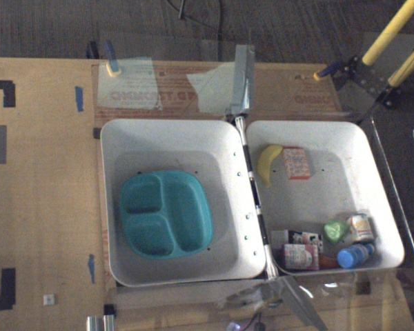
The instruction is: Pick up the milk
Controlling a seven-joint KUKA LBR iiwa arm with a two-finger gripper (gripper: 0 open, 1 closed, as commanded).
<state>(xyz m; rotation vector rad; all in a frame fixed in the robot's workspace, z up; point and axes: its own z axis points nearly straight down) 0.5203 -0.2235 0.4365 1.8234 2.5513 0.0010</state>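
In the right bin [372, 157], a small carton with a black-and-white print [306, 238] lies in the near left corner; it looks like the milk. It touches a pink-and-white carton [300, 256] just in front of it. A red-and-white box [297, 163] lies flat near the bin's far left, beside a yellow banana [267, 163].
A green toy [335, 231], a small can [361, 226] and a blue bottle [353, 255] crowd the right bin's near right corner. A teal divided plate [165, 212] lies in the left bin [124, 143]. Yellow poles with a clamp [372, 67] stand at the far right.
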